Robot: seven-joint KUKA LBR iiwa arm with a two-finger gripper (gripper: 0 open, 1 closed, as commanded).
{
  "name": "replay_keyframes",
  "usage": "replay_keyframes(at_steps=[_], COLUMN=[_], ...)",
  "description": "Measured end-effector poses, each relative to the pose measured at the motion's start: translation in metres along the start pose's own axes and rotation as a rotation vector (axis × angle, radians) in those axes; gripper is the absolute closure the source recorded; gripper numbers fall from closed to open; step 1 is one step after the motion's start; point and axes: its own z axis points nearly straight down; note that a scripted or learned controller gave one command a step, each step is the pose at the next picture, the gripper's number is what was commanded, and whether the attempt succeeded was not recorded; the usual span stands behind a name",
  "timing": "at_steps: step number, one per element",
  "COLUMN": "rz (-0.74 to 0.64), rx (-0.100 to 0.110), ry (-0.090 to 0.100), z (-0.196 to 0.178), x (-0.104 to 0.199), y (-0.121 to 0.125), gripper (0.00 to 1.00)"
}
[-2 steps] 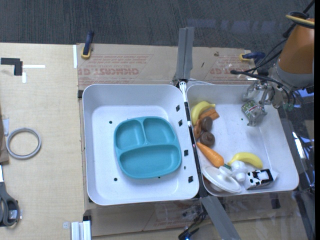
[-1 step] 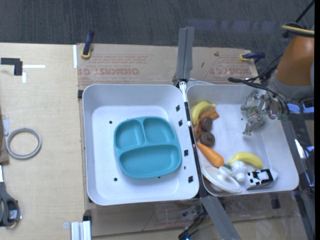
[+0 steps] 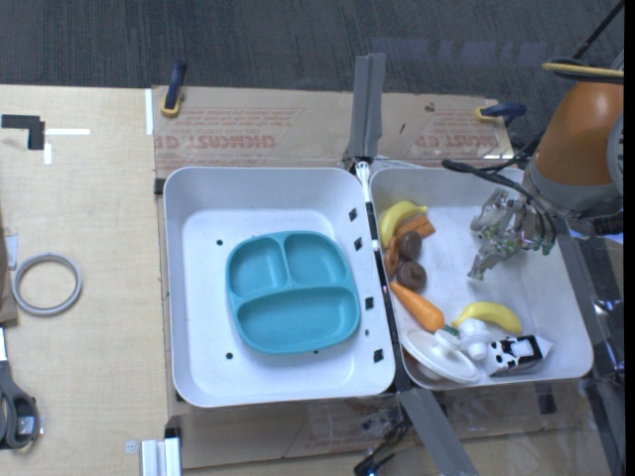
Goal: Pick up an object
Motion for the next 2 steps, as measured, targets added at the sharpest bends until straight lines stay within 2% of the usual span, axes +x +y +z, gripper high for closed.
replay_keyframes(at_steps=[1,2], rz=[0.082,0.08], rx=[0.0,0.001], ry=[-0.001,-0.007], z=[0.0,-0.01], x=[-0.004,-0.005], y=[0.0,0.0], gripper=[0.0,1.0])
